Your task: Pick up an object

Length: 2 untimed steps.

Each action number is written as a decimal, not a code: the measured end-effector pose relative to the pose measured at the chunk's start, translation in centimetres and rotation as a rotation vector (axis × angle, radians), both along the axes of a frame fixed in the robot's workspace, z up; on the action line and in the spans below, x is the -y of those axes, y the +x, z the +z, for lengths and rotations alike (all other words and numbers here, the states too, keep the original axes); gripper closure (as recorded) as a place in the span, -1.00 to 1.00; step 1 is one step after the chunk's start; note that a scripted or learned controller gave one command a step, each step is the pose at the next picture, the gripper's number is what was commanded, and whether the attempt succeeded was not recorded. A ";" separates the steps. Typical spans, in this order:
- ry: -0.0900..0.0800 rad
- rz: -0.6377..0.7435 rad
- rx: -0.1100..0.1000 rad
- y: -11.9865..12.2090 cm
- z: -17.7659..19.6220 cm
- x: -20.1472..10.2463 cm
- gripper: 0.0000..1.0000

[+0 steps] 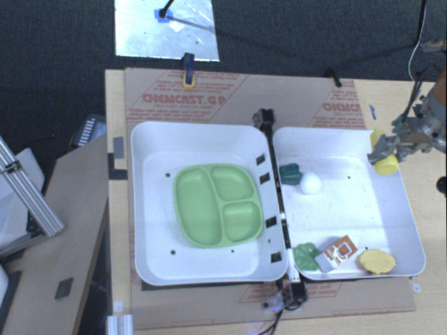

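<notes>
2 white bins on brown cardboard sheet, foil square behind

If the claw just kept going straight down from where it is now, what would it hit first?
Most likely the right bin's far right rim or the bare floor just inside it. The claw sits over that corner with a yellow object at its tip. Depth is unclear from this slanted view.

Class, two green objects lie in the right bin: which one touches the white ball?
The dark green object beside the white ball near the divider; the lighter green one lies at the front edge.
</notes>
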<state>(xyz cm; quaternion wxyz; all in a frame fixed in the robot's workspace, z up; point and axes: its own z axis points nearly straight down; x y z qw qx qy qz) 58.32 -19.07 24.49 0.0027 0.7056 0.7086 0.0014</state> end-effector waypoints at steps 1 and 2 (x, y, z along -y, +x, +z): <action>0.004 0.005 -0.005 -0.9 -1.1 -5.9 1.00; 0.004 0.006 -0.004 -1.2 -1.2 -12.0 1.00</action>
